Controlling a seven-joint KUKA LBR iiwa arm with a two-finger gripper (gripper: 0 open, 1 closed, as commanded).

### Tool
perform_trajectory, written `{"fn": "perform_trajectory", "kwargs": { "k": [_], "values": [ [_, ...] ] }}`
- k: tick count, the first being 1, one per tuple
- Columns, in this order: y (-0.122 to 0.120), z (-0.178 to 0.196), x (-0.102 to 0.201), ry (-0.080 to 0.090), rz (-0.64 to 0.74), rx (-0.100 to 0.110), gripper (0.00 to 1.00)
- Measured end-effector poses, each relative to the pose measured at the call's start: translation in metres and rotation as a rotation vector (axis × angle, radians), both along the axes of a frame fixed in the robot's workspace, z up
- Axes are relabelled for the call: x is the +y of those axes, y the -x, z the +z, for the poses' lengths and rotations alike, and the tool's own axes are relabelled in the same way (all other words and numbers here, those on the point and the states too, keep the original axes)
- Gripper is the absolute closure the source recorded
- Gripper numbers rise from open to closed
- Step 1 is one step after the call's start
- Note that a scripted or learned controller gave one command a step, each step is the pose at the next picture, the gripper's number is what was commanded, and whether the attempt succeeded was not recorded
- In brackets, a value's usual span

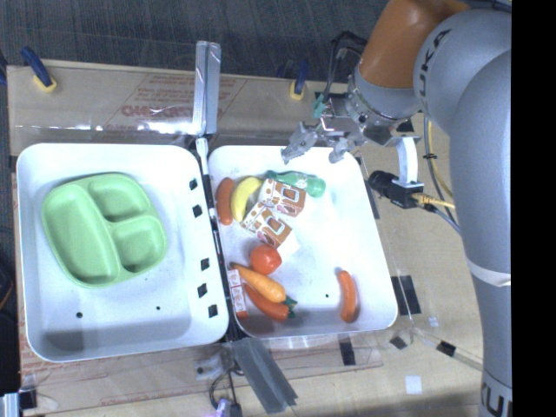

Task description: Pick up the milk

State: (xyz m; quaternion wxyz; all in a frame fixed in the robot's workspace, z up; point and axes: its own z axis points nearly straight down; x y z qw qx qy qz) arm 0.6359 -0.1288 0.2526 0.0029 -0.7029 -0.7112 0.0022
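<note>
Right bin (375, 259) crowded; gripper (314, 146) spread wide, empty, above milk carton (274, 208). Risk: banana (244, 196) alongside could get pinched too.

Bench top (261, 94) tan, printed board under clear sheet. Dark ribbed floor (174, 7) beyond far edge. Blue clamps at far left (38, 69) and far centre (299, 83). Even overhead light.

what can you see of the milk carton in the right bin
The milk carton is a small white box with orange-red patterned panels, apparently printed card. It lies on its side, tilted diagonally, in the upper left part of the right bin. A banana rests against its left edge, a green item touches its upper end, and a tomato sits just below it.
</note>
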Motion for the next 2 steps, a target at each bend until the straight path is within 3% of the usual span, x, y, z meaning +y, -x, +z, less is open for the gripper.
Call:
{"fn": "perform_trajectory", "kwargs": {
  "k": [1,2],
  "values": [
    [-0.0038,-0.1276,0.0189,0.002,-0.013,-0.01,0.0],
    [-0.0046,-0.1182,0.018,0.003,-0.009,-0.007,1.0]
  ]
}}
